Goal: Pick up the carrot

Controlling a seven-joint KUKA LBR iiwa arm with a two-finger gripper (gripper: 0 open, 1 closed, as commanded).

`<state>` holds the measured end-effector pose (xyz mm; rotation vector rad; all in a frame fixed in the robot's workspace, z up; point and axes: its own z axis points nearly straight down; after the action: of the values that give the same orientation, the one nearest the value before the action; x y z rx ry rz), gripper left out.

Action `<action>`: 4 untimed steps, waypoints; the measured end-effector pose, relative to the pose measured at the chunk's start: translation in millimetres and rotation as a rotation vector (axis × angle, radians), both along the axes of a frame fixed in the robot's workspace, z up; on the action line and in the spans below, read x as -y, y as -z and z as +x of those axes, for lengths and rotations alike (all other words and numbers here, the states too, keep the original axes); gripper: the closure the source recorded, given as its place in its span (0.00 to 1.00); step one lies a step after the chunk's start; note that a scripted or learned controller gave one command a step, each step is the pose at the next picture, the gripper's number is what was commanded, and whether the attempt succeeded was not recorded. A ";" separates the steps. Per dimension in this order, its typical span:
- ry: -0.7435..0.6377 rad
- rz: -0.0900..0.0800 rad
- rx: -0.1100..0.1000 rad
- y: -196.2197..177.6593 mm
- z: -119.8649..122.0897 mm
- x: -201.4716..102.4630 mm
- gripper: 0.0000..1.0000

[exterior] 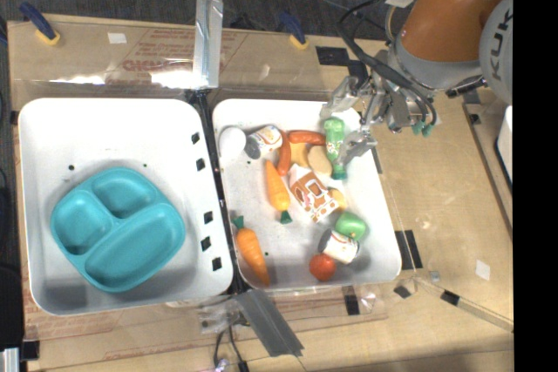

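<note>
- Part of a dark letter "K", with perhaps a second letter below it, is seen on the grey arm casing at the right edge; the rest is cut off.
- Red printing is borne by the clear sheet behind the bins; it cannot be read.
- Orange markings are carried by the white carton in the right bin; no word is legible.

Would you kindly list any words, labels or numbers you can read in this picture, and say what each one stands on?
"KU": large dark letters on the grey arm, cut off at the picture's edge.
Red printing on the clear sheet behind the bins: too blurred to read.
Orange and white carton in the right bin: its markings are too small to read.
Small can in that bin: label unreadable.
</note>
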<state>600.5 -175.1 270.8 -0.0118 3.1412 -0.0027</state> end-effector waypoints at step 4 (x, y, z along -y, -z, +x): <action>-0.021 -0.001 0.007 94.1 -47.7 -41.2 1.00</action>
<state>552.8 -133.8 176.7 -0.0443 3.1342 -0.0037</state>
